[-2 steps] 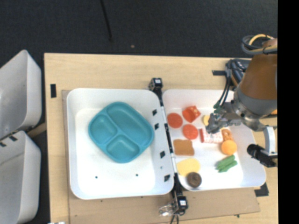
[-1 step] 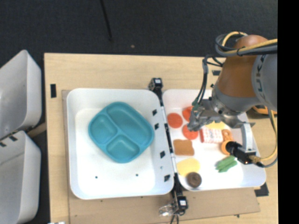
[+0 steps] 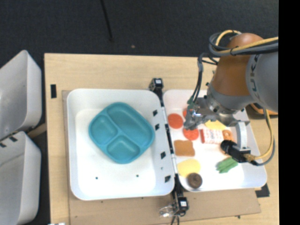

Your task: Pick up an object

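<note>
On the wooden table (image 3: 56,74) we count two shallow white bins side by side.

Left bin (image 3: 77,172): one teal divided plate (image 3: 121,131), three compartments, lying flat near the middle, turned at an angle.

Right bin (image 3: 255,172): a clutter of small toy foods. We list an orange-red round disc (image 3: 176,121) near the dividing wall; a second red piece (image 3: 191,134) just below the claw; a brown toast-like slab (image 3: 184,148) under that; a yellow rounded piece (image 3: 188,166) lower still; a dark brown round item (image 3: 194,180) touching the yellow piece at the bin's near edge; a white and red packet (image 3: 213,135) in the middle; a pale yellow piece (image 3: 215,125) just above the packet; a small orange bit (image 3: 227,135) beside it; a green leafy item (image 3: 227,165) toward the right.

Arm (image 3: 234,74): grey with orange band, reaching in from the right. Its claw (image 3: 191,119) hangs low over the right bin, between the orange-red disc and the packet, just above the second red piece. We cannot tell whether the claw is spread or pressed together, nor whether it grips anything.
</note>
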Available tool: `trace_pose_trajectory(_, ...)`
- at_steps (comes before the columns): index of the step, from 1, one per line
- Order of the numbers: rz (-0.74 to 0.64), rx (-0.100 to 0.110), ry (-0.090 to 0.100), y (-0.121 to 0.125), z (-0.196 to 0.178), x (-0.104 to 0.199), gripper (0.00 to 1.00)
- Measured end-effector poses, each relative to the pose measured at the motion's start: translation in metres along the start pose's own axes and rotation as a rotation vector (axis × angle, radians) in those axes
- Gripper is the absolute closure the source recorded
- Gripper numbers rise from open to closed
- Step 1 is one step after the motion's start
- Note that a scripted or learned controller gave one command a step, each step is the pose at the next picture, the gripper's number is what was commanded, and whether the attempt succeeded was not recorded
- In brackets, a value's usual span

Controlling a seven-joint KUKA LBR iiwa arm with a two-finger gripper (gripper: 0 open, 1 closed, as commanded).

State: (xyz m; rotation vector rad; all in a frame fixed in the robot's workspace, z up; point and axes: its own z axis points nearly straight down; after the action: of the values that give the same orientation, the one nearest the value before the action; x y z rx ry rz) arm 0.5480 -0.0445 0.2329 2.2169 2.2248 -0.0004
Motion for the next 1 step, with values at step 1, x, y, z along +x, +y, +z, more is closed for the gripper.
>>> trace_pose_trajectory(1, 0.002, 0.001, 0.0, 0.0062, -0.006, -0.0077, 1.0)
